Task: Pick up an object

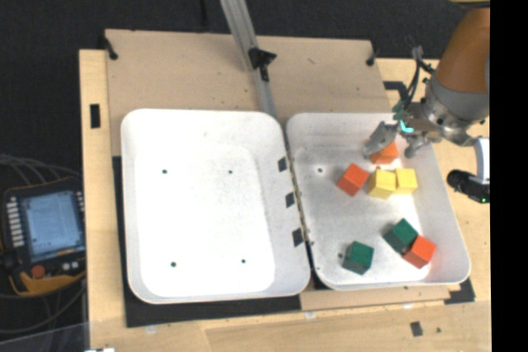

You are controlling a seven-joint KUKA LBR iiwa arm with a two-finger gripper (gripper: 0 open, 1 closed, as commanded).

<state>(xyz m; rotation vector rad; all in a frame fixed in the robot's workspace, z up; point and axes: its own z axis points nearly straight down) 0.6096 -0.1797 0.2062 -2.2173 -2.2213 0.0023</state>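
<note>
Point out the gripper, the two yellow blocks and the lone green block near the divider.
gripper (398,140), camera view, midway between its fingertips.
yellow blocks (382,183), camera view, top face of the left one.
green block (358,256), camera view, middle of its top.

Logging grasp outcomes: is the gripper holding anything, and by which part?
Cannot tell. The gripper is down over an orange block in the right bin, but the view doesn't show the block between its fingers.

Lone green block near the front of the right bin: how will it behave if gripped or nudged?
The green block looks like a rigid cube, so probably stiff and unlikely to roll. It sits apart from the others on the right bin floor, so a nudge would likely slide it. Flat faces should suit the gripper.
</note>
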